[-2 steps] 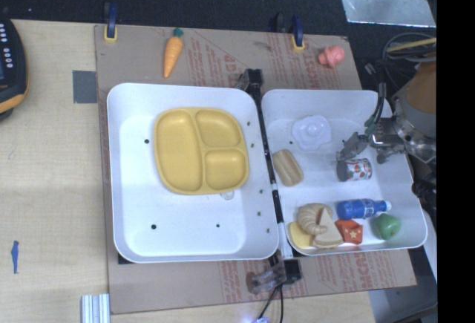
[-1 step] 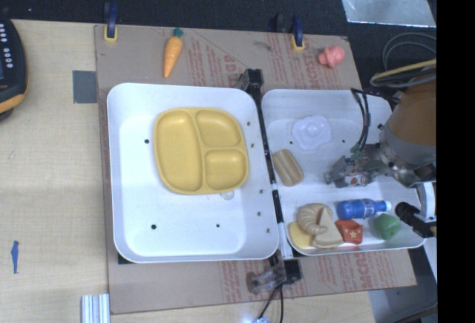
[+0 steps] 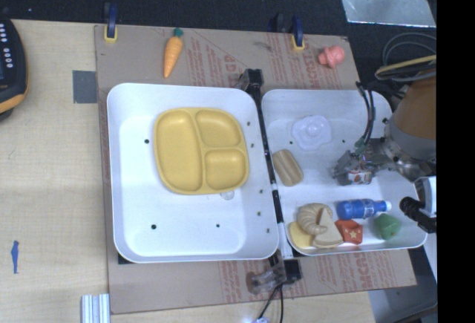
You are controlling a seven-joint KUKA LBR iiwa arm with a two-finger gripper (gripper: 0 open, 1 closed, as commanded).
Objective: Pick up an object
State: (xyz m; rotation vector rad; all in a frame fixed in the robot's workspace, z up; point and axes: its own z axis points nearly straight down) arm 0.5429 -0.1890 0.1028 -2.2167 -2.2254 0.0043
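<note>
Beside the blue bottle (image 3: 361, 208), on its upper side in the right bin (image 3: 276, 102), our gripper (image 3: 355, 172) hangs low; we cannot tell how it is set. We judge the bottle light, stiff and slippery, likely to roll, best taken across its middle. It lies just below the gripper, apart from it, between the red block (image 3: 349, 231) and the green ball (image 3: 386, 226).

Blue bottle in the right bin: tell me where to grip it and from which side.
Grip the blue bottle across its middle, coming straight down. It lies on its side, lengthwise left to right, white cap pointing right. The red piece crowds its near side, so one finger has little room there.
</note>
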